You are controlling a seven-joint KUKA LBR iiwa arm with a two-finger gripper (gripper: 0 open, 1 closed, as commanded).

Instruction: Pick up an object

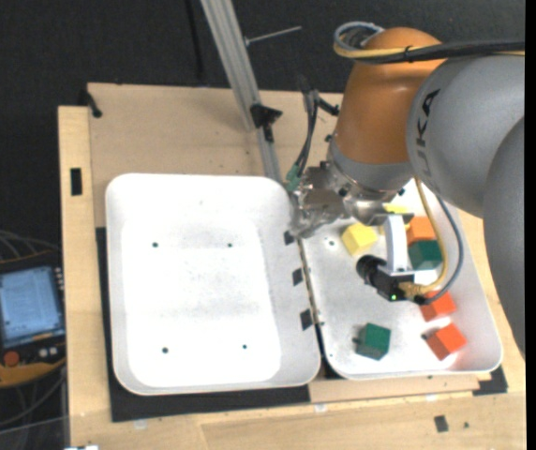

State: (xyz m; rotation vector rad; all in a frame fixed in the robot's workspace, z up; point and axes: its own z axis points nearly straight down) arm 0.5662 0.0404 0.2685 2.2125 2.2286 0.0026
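Observation:
The right bin [343,359] holds several small blocks: a yellow block [358,240], a green block [372,340] near the front, a green block [424,254] with an orange one [422,228] behind it, and two orange blocks [445,341] [438,306] at the right. My gripper [313,216] hangs low over the right bin's left rear corner, just left of the yellow block, under the orange wrist band. The wrist hides its fingers, and I see nothing held.
The left bin [198,279] lies beside the right one, with a black-clipped divider [304,289] between them. A slanted metal pole [240,73] rises behind the bins. A black cable end [378,277] dangles over the right bin. A teach pendant [20,307] sits far left.

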